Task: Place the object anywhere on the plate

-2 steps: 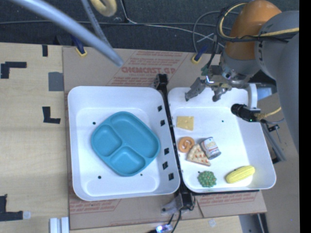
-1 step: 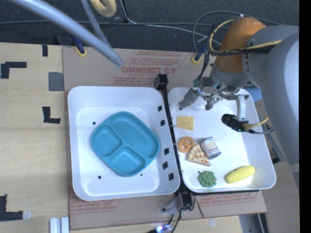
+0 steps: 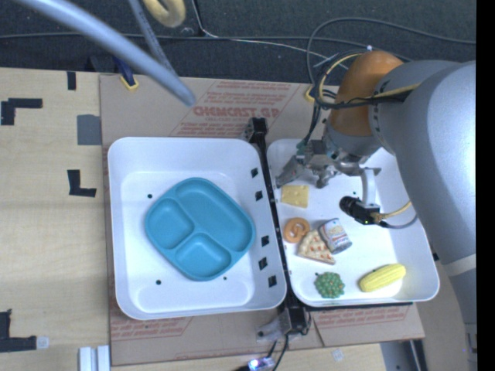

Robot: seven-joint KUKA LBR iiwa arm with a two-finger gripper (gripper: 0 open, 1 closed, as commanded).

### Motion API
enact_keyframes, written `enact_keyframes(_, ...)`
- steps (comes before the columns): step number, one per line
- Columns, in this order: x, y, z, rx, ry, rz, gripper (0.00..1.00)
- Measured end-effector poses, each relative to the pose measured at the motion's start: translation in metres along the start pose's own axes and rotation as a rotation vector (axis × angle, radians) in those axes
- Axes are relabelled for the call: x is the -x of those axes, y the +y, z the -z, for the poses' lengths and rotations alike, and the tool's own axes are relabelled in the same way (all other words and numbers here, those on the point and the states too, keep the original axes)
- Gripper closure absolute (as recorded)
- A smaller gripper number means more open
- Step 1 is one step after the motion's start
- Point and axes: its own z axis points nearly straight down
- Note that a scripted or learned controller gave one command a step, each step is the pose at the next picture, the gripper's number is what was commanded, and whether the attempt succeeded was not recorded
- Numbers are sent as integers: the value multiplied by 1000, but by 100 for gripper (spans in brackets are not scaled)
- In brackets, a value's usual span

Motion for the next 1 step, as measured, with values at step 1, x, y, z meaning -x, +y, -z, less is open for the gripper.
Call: enact_keyframes(1,-1,1,14,4,0,2,100)
